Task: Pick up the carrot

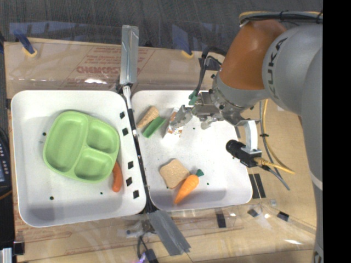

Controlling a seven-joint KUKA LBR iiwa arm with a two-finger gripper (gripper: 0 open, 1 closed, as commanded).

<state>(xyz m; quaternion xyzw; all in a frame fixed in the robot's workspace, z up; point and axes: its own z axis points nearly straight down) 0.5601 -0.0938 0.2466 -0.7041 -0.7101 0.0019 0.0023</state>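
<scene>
Your carrot (186, 187) lies in the right bin (236, 193), near its front wall, leaf end up and right, its side touching the bread slice (174, 173). The gripper (178, 122) hangs over the same bin, well apart from the carrot toward the far wall, just beside the green stick (156, 126). You cannot tell how its fingers stand. A second, thinner carrot (117, 177) lies in the left bin against the green plate (81, 146).

The 2 bins (66, 212) look like matt white plastic, faintly grainy. The green tray (82, 146) is smooth plastic with a soft sheen. The carrot (186, 187) looks like smooth, slightly glossy plastic, the bread (174, 172) matt and rough. The arm (285, 53) has glossy orange and satin grey shells. The counter (71, 64) looks like wood under clear film.
</scene>
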